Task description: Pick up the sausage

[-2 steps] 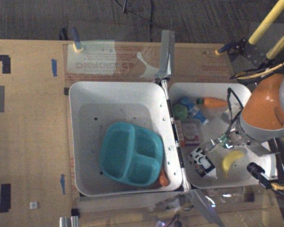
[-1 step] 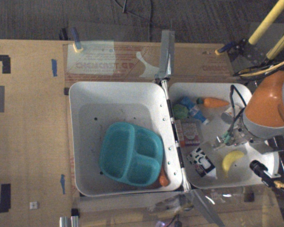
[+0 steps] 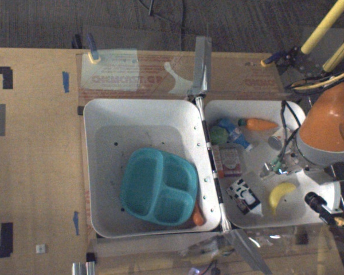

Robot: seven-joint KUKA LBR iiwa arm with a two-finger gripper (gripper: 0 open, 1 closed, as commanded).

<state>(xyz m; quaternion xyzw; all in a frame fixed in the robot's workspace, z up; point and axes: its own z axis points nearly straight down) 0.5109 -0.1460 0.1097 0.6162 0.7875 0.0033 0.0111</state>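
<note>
Shows the sausage [image 3: 198, 216], small and orange-red, in the left bin [image 3: 103, 125], down in that bin's near right corner; puts it just beside the rim of a teal divided plate [image 3: 160, 187], seemingly touching it, and close to the wall shared with the right bin [image 3: 292, 213]; has the plate tilted somewhat across the left bin's floor, its three compartments bare.

Finds the gripper [image 3: 277, 167] over the right bin, well apart from the sausage, at the end of the grey arm with its orange band [image 3: 327, 125] reaching in from the right; cannot tell whether clenched or released, being small and cluttered with cables; holds nothing that can be made out.

Counts in the right bin a yellow banana [image 3: 281, 195] just below the gripper; a black-and-white carton [image 3: 243, 195] near the front; a red-and-white packet [image 3: 229, 160] along the shared wall; a green object [image 3: 219, 135] and a blue one [image 3: 234, 129] towards the back; an orange carrot [image 3: 259, 124] beside those.
</note>
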